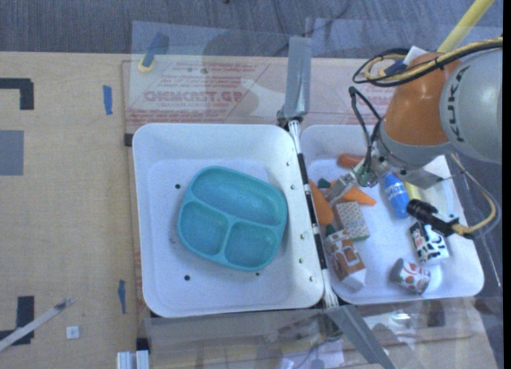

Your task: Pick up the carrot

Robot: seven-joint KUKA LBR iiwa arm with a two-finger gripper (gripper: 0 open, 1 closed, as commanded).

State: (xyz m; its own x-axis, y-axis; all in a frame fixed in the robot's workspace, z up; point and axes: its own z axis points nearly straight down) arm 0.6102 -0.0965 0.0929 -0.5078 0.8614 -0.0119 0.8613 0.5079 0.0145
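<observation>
- My tool [361, 174] hangs low over the right bin [463, 279], near that bin's upper left part, at the end of my grey arm with its orange band [415, 112].
- I cannot tell whether the tool is open or closed; its tip is lost among the clutter below it.
- The carrot [321, 202] lies along the right bin's left wall, a long orange piece running from 11 o'clock to 5 o'clock, just at 8 o'clock from my tool.
- More orange pieces [359, 196] sit beside and under the tool; I cannot tell whether they touch it.
- A blue bottle [394, 192] lies at 3 o'clock from the tool, near it.
- A brown patterned carton [345, 254] rests at 6 o'clock, lower in the same bin.
- A black-and-white item [429, 243] and a small round cup [411, 277] lie toward the bin's lower right.
- The left bin [160, 152] holds a teal divided plate [231, 217], well apart from my tool.
- Both bins stand on the wooden surface [64, 216].
</observation>
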